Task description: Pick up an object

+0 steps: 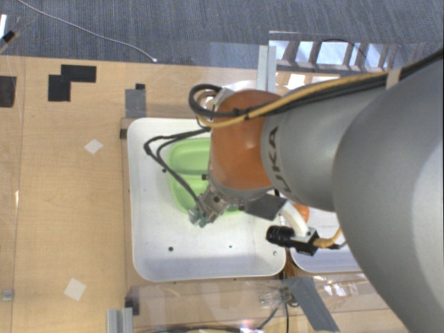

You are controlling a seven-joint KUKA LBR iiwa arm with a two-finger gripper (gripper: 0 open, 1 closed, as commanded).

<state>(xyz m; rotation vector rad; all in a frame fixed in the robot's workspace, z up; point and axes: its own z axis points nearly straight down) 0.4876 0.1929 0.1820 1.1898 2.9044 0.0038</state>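
In the camera view, the grey arm with its orange band [239, 141] is seen reaching over the shallow white left bin [149, 248]. The gripper [202, 216] is lowered at the near edge of a pale green plastic bowl-like object [186, 159] lying in that bin's middle; its grip cannot be told.

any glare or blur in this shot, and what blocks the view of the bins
Camera view: sharp and evenly lit, with a soft shadow under the arm across the left bin. The arm hides most of the right bin and part of the green object. Mild sheen on the bin floor.
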